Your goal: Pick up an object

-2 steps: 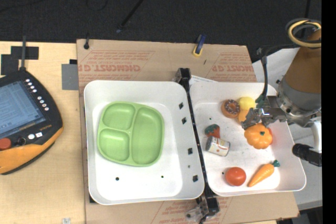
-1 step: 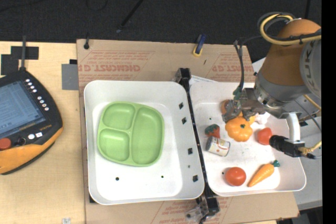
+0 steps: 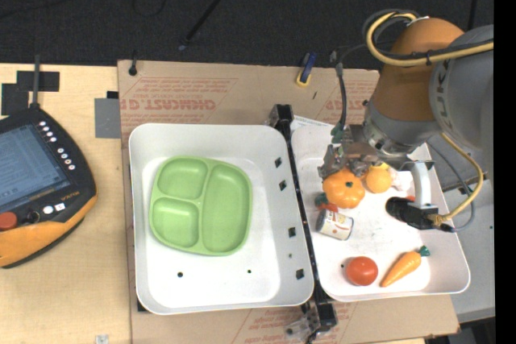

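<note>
1. The pincer (image 3: pixel 345 167) hangs low in the right bin (image 3: pixel 459 274), directly over the small pumpkin (image 3: pixel 344 189), apparently lining up a grab.
2. Whether it grips: cannot tell.
3. Just beside the pumpkin: orange (image 3: pixel 377 179), can (image 3: pixel 334 223).

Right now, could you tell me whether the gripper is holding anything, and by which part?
It cannot be told. The gripper sits right over the small orange toy pumpkin in the right white bin, touching or nearly touching its top.
</note>
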